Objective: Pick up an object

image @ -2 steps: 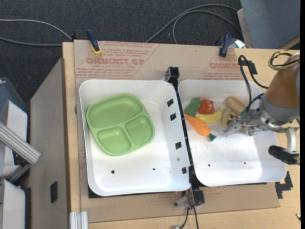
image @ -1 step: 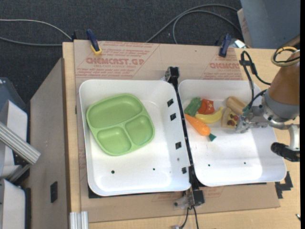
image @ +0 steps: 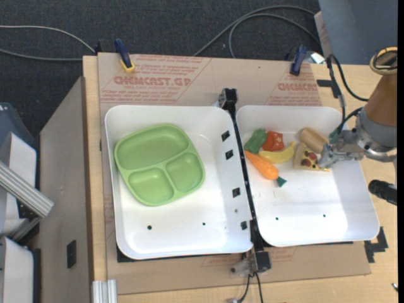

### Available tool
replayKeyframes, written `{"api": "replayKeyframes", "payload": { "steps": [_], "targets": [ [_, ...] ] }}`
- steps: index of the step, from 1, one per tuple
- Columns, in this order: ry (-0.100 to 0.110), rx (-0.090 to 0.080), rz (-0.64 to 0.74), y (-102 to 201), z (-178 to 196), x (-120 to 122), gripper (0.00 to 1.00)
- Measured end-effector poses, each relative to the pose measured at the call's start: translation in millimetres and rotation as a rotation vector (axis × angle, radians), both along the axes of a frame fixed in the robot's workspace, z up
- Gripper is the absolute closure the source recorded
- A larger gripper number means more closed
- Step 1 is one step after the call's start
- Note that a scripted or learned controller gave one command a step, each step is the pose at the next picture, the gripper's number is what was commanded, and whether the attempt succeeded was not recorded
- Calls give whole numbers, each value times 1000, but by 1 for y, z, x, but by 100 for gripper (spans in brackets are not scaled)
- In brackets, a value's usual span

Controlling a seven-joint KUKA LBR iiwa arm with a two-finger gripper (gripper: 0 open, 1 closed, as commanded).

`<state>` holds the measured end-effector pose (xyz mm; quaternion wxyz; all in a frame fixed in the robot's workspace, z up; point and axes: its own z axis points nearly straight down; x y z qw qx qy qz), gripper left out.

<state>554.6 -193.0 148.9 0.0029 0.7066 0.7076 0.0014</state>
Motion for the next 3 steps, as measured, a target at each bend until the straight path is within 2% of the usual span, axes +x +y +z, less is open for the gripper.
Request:
{"api": "replayKeyframes", "payload": {
  "steps": [1, 2, 3],
  "targets": [
    [-1, 0, 0, 1, 51, -8, 100],
    [1, 0, 0, 1, 68, -7, 100],
    [8, 5, 5, 50, 60, 7, 100]
  ]
}}
